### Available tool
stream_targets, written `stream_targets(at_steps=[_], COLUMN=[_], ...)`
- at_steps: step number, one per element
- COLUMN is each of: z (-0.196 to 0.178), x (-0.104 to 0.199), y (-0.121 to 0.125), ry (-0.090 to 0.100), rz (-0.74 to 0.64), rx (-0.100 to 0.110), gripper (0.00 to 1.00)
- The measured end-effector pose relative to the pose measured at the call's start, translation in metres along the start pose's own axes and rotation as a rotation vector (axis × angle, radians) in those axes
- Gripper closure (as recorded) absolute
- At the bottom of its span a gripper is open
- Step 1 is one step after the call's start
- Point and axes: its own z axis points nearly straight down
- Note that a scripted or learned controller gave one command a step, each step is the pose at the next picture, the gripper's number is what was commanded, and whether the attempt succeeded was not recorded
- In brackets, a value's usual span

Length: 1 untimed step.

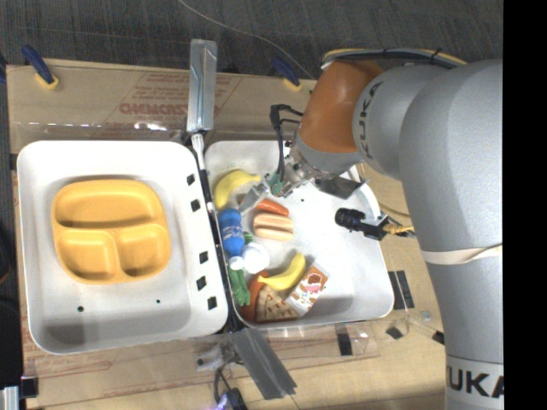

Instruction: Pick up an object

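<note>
Table carries two white bins; pincer [275,184], grip state impossible to tell, sits low among clutter, banana [232,184] just beside it, hot dog [273,224] just below, likely seeking a grasp.

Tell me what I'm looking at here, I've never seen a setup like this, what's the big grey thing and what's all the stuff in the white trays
The big grey thing with the orange band is a robot arm, reaching in from the right. The picture comes from one fixed camera above the bench, looking down at a slant.

Two shallow white bins sit side by side. The left bin holds a yellow divided tray. The right bin holds toy food: a hot dog, two bananas, one near the back and one nearer the front, a blue bottle, a pizza slice and a small printed packet.

The arm's tool is lowered over the back of the right bin, beside the back banana. Whether it grips anything is too hidden to tell.
</note>
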Motion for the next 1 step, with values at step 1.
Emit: stream_targets(at_steps=[1], z=[0.0053], x=[0.0184], y=[-0.0276], ry=[-0.029], rz=[-0.155], rx=[-0.012], gripper=[0.00])
